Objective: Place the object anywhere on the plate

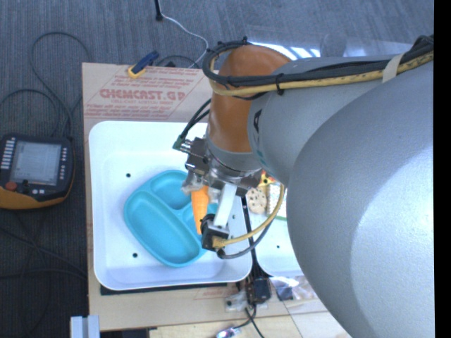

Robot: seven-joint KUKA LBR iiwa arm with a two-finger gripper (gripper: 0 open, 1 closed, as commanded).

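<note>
Camera view, looking down at a slant. Two white bins on the bench; the left bin [113, 160] shows nearly whole, the right bin [278, 252] is mostly hidden under the arm.

One blue plate [158, 220], two compartments, lies in the left bin, tilted long-axis from 11 to 5 o'clock.

One arm [338, 139], grey with an orange band, enters from 3 o'clock and covers most of the right half. One gripper [201, 199] hangs over the plate's 3 o'clock rim.

One orange object [200, 204], carrot-like, sits upright at the gripper's tip, at or just over the plate's right edge. Whether it rests on the plate or hangs clear: cannot tell. Whether the gripper grips it, and how wide it stands: cannot tell, the wrist hardware blocks the tip.

One pale spotted item [256, 200] just at 3 o'clock of the gripper, partly hidden.

One handheld control pad [34, 169] on the floor at 9 o'clock. One cardboard sheet [141, 94] under the bins, red lettering.
</note>
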